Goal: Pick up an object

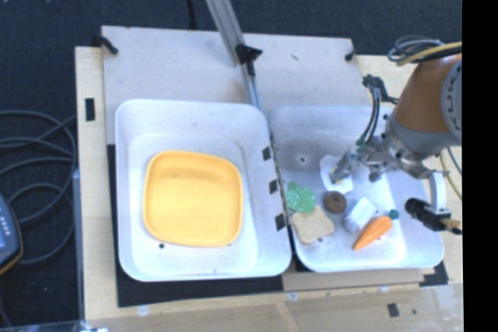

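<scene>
Nearest the lower edge, a pointed orange plastic carrot [373, 232] lies in the right-hand shallow white bin [311, 132], touching a small white cylinder [359, 211]. To their left sit a round brown disc [335, 202], a tan toast-shaped slice [313, 225] and a crinkled green leaf piece [300, 199]. A square yellow plate [193, 198] rests in the left-hand white bin [132, 117]. Above the disc hovers the two-finger gripper [341, 171] — whether spread or clenched I cannot tell.

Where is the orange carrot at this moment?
The carrot lies in the right bin, near its front edge, just right of the small white bottle and the brown round piece.
</scene>
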### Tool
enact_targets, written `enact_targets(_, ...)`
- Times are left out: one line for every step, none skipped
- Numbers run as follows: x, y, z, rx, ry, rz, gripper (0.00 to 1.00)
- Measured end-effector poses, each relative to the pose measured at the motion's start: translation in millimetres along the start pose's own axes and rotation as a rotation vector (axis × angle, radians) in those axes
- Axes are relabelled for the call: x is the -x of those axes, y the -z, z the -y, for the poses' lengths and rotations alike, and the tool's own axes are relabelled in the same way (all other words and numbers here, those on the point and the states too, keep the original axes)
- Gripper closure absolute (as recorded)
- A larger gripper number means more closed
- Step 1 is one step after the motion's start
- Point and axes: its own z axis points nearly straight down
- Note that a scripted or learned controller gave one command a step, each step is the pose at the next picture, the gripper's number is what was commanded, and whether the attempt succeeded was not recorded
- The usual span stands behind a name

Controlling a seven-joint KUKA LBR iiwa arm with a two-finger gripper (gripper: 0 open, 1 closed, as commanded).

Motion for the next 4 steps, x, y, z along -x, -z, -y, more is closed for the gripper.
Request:
enact_targets(0.1, 12.9, -1.4, 0.006, 0.000, -0.001, 1.00)
enact_targets(0.4, 75.6, -6.1, 0.010, 0.001, 0.001, 1.00)
enact_targets(0.3, 135.2, 0.9, 0.010, 0.001, 0.001, 1.00)
enact_targets(0.5, 140.8, 0.7, 0.005, 0.001, 0.000, 1.00)
